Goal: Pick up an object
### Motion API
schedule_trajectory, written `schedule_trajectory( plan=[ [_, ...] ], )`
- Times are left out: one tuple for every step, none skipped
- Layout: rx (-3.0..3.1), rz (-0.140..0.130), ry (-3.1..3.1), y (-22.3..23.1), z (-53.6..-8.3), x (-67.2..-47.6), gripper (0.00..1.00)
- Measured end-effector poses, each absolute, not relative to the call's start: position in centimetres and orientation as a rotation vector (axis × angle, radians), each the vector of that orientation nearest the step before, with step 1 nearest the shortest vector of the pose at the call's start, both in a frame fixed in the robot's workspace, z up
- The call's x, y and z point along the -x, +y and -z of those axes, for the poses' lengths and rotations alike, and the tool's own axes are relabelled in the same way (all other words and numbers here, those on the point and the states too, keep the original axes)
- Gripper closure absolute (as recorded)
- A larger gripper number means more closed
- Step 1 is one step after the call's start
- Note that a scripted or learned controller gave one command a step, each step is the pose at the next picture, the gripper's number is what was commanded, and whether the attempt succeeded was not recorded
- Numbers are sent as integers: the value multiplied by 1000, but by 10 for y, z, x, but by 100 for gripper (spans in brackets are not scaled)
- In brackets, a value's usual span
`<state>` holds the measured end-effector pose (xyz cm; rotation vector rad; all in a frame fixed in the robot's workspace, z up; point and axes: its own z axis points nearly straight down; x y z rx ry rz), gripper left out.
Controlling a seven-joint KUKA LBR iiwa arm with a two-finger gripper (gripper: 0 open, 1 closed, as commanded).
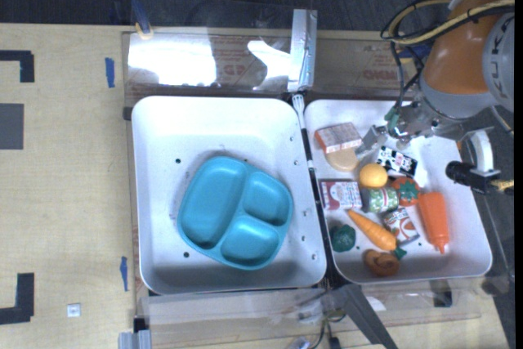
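Objects for picking crowd the right bin (470, 257): one carrot (372, 230), one orange bottle (434, 221), one yellow ball (373, 176), several overlapping packets too jumbled to count. One blue divided plate (235, 211) fills the left bin (155, 200). Gripper (391, 136) hangs above the pile, its state unclear.
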<state>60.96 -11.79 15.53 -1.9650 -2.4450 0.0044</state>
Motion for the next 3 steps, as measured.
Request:
schedule_trajectory(
  plan=[
    [1724,6,-2638,-127,-102,-608,0],
    [1731,10,-2645,-128,-114,-611,100],
    [1736,14,-2649,-128,-125,-612,100]
  ],
)
